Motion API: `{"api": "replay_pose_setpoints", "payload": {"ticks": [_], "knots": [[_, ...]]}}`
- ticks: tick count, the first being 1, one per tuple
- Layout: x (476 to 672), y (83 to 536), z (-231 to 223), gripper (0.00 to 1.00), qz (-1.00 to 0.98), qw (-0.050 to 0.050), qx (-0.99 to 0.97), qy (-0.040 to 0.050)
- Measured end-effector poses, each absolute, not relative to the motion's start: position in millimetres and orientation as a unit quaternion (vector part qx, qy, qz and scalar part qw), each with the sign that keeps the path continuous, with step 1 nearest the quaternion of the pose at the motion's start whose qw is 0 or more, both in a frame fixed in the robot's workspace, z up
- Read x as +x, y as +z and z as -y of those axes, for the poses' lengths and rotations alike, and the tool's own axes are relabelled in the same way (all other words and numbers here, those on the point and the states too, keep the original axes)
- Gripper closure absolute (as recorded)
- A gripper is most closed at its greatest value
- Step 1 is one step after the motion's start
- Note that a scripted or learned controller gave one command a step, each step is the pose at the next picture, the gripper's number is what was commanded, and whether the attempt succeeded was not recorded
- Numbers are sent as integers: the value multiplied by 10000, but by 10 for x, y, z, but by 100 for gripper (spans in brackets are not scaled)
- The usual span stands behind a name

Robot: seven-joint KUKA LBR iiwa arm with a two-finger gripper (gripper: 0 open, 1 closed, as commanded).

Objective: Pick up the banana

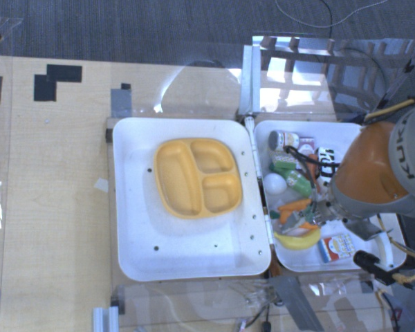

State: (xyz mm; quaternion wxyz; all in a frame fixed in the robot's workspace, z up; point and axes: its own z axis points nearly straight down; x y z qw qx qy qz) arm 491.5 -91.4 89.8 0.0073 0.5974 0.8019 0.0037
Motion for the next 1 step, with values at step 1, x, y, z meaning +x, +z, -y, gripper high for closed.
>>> {"api": "replay_pose_setpoints", "payload": {"ticks": [1], "knots": [[4921,899,1007,0,-8205,66,5716,51]]}}
